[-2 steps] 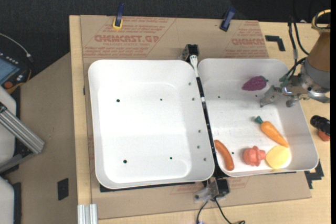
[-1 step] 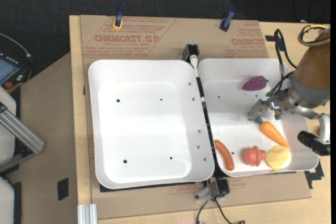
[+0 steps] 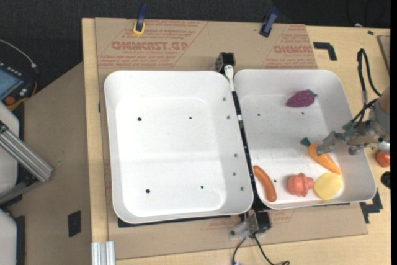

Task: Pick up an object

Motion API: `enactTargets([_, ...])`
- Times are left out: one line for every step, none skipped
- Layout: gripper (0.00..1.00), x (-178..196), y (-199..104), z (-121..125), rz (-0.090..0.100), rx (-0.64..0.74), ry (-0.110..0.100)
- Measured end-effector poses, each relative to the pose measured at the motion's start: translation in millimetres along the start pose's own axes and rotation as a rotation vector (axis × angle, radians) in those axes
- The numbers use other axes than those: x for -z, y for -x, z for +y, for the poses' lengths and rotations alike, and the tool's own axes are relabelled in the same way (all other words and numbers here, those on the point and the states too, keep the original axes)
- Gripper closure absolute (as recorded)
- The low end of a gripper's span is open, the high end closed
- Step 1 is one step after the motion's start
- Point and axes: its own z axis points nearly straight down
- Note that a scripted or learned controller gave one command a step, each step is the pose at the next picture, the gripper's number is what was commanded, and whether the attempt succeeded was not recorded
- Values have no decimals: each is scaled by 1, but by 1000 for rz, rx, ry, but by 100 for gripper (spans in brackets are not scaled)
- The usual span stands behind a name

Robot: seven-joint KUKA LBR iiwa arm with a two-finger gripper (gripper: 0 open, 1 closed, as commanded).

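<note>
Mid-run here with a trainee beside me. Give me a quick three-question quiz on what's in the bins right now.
1. True or false: the purple grapes lie in the left bin.
2. Which item lies nearest the hand? A) hot dog B) carrot C) yellow fruit
3. Fill in: the pink toy sits between the hot dog and the ____.

Key: 1. False, they lie in the right bin. 2. B. 3. yellow fruit.
</note>
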Motion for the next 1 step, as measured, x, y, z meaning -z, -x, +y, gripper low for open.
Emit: enactTargets([0,-1,-3,2,-1,4,1])
